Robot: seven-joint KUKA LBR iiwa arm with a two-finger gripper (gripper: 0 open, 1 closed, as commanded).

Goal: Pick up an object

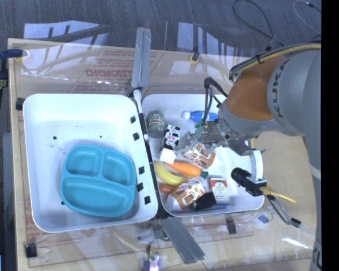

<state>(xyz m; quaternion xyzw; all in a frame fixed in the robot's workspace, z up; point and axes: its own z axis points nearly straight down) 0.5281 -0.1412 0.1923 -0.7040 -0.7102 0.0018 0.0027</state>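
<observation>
The right bin (175,103) holds several things. A green can (155,123) lies at its far left, with a black-and-white patterned cube (171,135) beside it. A banana (166,175) and an orange carrot (183,168) lie in the middle. One brown-and-white snack packet (201,156) sits right of them and another (187,193) near the front. A small red-and-white carton (218,188) and a black thing (205,202) lie at the front right. My gripper (202,133) hangs low over the bin's middle, just above the upper packet and beside a blue bottle (199,116).
In the left bin (45,112) lies a blue divided plate (99,179), toward the front. A grey divider strip (140,55) runs between the bins at the back. The arm's bulk covers the right bin's far right part.
</observation>
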